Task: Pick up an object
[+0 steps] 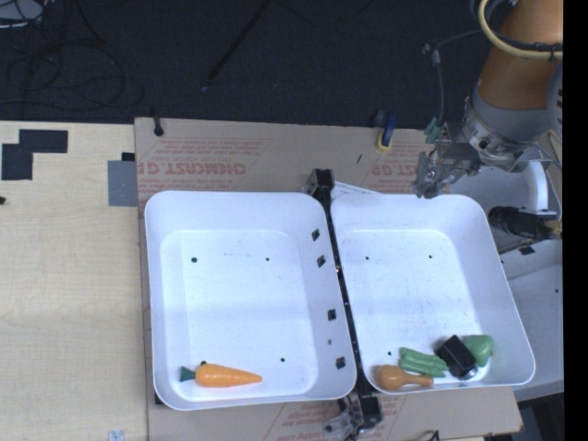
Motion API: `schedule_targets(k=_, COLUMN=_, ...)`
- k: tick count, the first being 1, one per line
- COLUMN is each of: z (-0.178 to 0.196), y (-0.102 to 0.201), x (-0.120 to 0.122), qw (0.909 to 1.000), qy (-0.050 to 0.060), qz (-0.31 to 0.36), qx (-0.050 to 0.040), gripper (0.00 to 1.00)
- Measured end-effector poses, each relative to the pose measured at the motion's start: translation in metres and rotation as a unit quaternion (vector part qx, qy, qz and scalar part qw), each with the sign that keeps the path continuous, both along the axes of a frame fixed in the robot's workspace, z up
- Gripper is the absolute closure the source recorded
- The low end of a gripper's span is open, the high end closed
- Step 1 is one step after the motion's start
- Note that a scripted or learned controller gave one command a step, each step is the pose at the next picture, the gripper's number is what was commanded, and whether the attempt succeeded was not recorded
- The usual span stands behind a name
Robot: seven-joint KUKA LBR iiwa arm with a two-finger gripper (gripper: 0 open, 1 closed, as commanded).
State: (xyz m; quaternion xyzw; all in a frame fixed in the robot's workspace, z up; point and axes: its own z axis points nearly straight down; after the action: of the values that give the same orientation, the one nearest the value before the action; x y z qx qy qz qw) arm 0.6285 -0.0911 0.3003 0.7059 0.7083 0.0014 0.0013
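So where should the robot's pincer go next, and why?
Probably forward and down toward the pile in the right bin. The pincer hangs above that bin's far rim, away from everything, while the black block, green toys and tan gourd crowd its near corner.

An orange toy carrot (226, 375) lies flat in the left bin's near corner, while a tan pear-shaped piece (401, 378), green pods (422, 362), a black block (456, 356) and a green lump (480, 346) cluster in the right bin's near corner.
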Motion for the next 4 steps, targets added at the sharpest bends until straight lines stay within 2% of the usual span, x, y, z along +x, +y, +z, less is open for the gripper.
schedule_targets(k=1, z=0.003, y=-0.025, x=-0.033, qw=1.0, qy=0.004, qz=-0.003, qx=0.0002, gripper=1.0)
schedule_targets(k=2, z=-0.009, y=-0.071, x=-0.058, qw=1.0, qy=0.005, qz=-0.004, qx=-0.0006, gripper=1.0)
schedule_targets(k=3, z=-0.014, y=-0.017, x=0.005, qw=1.0, qy=0.002, qz=0.001, qx=0.0004, gripper=1.0)
schedule_targets(k=4, z=0.007, y=0.023, x=0.016, qw=1.0, qy=0.002, qz=0.0, qx=0.0004, gripper=1.0)
